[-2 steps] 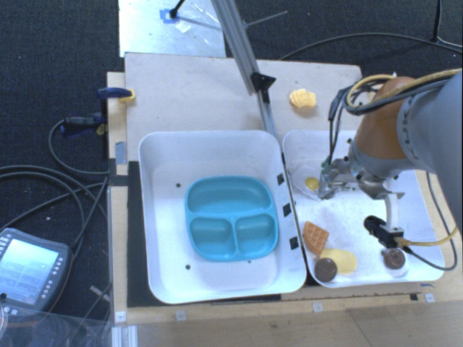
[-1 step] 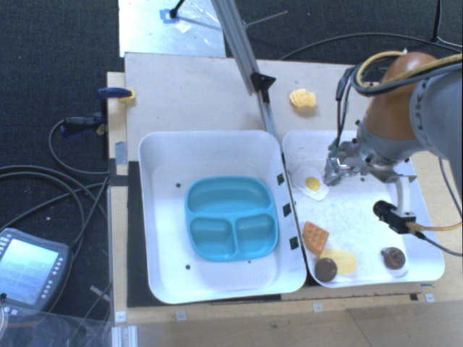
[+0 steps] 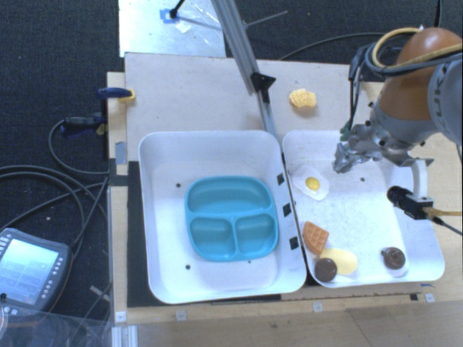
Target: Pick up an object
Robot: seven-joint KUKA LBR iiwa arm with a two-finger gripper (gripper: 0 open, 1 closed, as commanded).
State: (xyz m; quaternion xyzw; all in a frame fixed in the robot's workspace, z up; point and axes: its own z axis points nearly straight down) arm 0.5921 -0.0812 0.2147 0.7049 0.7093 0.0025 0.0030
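The right bin (image 3: 427,266) holds a fried egg (image 3: 312,183) at its left, a waffle piece (image 3: 315,236), a yellow lemon-like piece (image 3: 341,261), a brown round piece (image 3: 325,269) and a second brown piece (image 3: 393,258) near the front. My gripper (image 3: 347,157) hangs over the bin's upper middle, to the right of the egg and above it. Nothing shows between its fingers.
The left bin (image 3: 163,266) holds a blue divided tray (image 3: 231,217). A yellow toy piece (image 3: 303,98) lies on the bench behind the right bin. A slanted grey pole (image 3: 235,31) crosses behind the bins. Cables and a pendant lie on the floor at left.
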